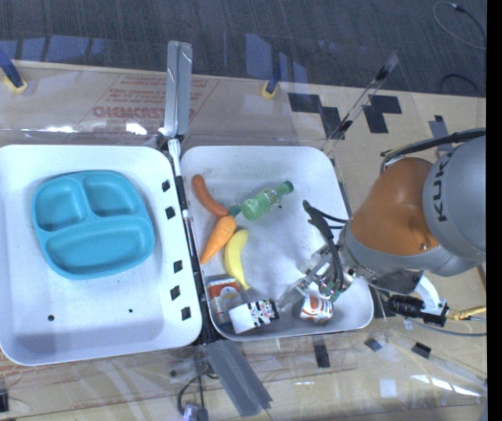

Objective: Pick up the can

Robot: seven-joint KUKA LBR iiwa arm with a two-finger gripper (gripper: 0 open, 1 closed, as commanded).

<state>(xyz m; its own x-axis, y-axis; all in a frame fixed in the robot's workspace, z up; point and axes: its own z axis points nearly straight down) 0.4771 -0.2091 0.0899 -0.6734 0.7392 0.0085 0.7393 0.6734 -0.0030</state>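
A blue divided plate (pixel 93 221) lies in the left bin (pixel 14 323). In the right bin (pixel 268 158) sit a sausage (pixel 207 195), carrot (pixel 218 237), banana (pixel 235 257), green bottle (pixel 264 202) and small carton (pixel 253 315). The can (pixel 317 306) lies near the front right corner, under the jaws (pixel 321 281); whether they are apart or together I cannot tell.
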